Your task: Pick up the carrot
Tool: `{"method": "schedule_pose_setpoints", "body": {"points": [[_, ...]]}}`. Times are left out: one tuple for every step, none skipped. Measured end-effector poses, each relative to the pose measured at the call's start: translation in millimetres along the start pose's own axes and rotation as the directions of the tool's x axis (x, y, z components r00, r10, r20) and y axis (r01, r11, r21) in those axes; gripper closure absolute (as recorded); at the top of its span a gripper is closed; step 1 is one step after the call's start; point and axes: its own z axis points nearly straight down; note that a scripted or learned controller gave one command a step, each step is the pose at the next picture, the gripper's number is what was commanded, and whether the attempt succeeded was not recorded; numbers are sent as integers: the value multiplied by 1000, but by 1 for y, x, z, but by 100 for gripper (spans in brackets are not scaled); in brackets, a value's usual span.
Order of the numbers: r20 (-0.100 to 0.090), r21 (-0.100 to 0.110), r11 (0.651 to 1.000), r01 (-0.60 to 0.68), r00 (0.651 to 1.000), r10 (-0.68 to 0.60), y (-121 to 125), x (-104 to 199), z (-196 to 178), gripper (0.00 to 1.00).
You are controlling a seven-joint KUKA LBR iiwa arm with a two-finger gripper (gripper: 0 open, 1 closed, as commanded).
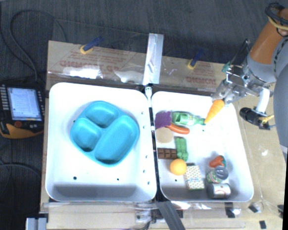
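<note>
Table (pixel 59 51): two shallow white bins are carried side by side, with clear plastic sheeting and clips seen along the far edge.

Left bin (pixel 54 179): one blue dish (pixel 104 131) with three compartments is held near its middle.

Right bin (pixel 244 164): a cluster of small items is held, listed below.

Arm (pixel 269 42): grey with an orange band, entered from the right, positioned over the far right corner of the right bin.

Pendant (pixel 18 108): a handheld controller with a lit screen, laid off the table to the left, with cables running from it.

Tool (pixel 227 95): closed on the carrot, whose upper end is seen between the fingers.

Carrot (pixel 214 110): orange, hung tilted from the tool, tip pointed down and left, above the far right part of the right bin, just beside the green bottle.

Green bottle (pixel 186 119): laid on its side near the bin's far wall.

Purple item (pixel 163 119): placed just left of the bottle.

Red pepper (pixel 179 129): laid just in front of the bottle.

Green vegetable (pixel 182 149): placed near the bin's middle.

Chocolate bar (pixel 166 153): laid beside the green vegetable.

Orange (pixel 178 167): round, set in front of the chocolate bar.

Patterned box (pixel 194 177): set beside the orange.

Can (pixel 219 189): laid at the near right corner.
</note>
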Motion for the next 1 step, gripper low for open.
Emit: {"method": "schedule_pose_setpoints", "body": {"points": [[0, 4, 994, 107, 994, -107, -25, 24, -12, 100]]}}
